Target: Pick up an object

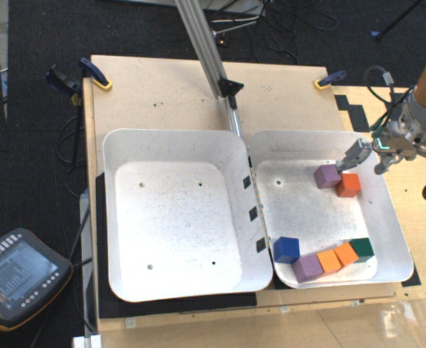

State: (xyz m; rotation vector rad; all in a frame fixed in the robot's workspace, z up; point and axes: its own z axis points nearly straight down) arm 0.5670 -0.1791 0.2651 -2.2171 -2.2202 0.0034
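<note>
Six blocks in right bin [387,216] (two purple, two orange, blue, green), end effector [366,160] spread open.

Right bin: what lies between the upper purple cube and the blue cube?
Nothing: in the camera view, bare white bin floor runs from the upper purple cube down to the blue cube.

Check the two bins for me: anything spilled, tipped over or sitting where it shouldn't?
Nothing stands out. All six blocks lie inside the right bin: a purple block touching an orange block by the gripper, and four in a row along the near wall. Nothing lies on the bench outside the bins.
</note>
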